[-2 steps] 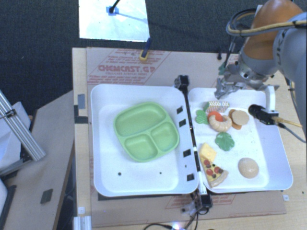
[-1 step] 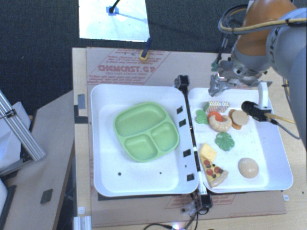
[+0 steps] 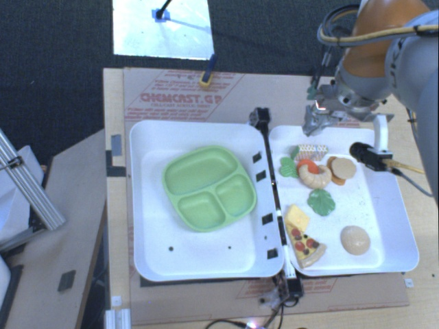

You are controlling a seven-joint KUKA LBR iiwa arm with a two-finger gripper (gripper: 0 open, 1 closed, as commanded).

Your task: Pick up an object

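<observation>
One gripper [image 3: 317, 123] hung over the right bin's [image 3: 394, 211] far edge; you couldn't tell its opening, nothing visibly held. Nearest pick, the shrimp [image 3: 315, 175], lay just toward 6 o'clock, long axis 9-to-3.

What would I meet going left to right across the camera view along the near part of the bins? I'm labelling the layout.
Green divided tray → pizza slice → round beige bun.
</observation>
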